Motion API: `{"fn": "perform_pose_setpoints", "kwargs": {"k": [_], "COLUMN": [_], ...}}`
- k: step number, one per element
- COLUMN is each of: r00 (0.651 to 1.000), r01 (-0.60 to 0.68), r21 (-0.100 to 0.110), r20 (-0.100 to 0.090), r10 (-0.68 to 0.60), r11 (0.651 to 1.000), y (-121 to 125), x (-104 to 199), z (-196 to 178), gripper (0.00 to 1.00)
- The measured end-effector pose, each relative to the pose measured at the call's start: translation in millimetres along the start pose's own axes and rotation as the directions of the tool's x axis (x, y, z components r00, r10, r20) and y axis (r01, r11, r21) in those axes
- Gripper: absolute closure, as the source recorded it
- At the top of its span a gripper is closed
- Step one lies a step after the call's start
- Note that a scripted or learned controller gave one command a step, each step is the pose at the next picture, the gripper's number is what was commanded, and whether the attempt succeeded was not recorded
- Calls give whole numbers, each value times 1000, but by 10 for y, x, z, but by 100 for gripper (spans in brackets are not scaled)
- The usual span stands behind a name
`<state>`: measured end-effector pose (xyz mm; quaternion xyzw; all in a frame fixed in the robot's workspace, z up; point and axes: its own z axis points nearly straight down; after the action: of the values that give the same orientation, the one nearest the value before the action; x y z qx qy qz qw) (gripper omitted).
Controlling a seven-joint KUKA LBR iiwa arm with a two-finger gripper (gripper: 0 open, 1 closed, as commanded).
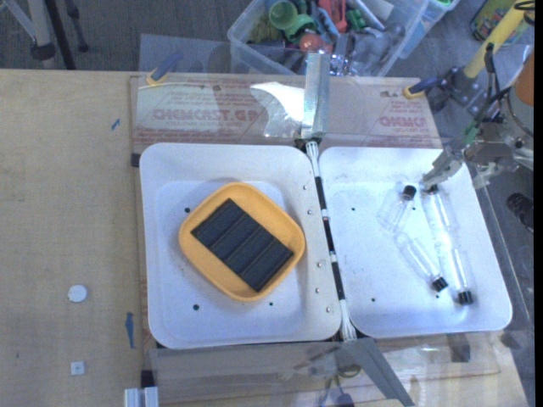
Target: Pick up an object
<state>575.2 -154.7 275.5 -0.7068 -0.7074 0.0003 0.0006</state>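
Overhead, the hand hangs at the right bin's upper right edge, and whether it is wide or narrow cannot be told. Just below it lie three clear tubes with black caps, fanned across the bin's right half, apart from the rim; the bin's left half is open floor. A yellow tray with a dark slatted insert sits tilted in the middle of the left bin, with white floor showing all round it. Both bins rest on the worktop.
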Motion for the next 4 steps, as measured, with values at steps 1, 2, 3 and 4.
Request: {"fn": "perform_pose_setpoints", "kwargs": {"k": [1,2,3,4], "r00": [1000,997,991,991], "r01": [-7,79,135,135], "r21": [-2,-5,-10,-11], "r20": [1,3,-6,0], "r10": [7,-79,-135,-135], "r11": [1000,997,991,991], "y": [-308,268,472,474], "x": [-141,-479,-568,-585], "z": [974,981,1866,1763], "gripper": [0,0,0,100]}}
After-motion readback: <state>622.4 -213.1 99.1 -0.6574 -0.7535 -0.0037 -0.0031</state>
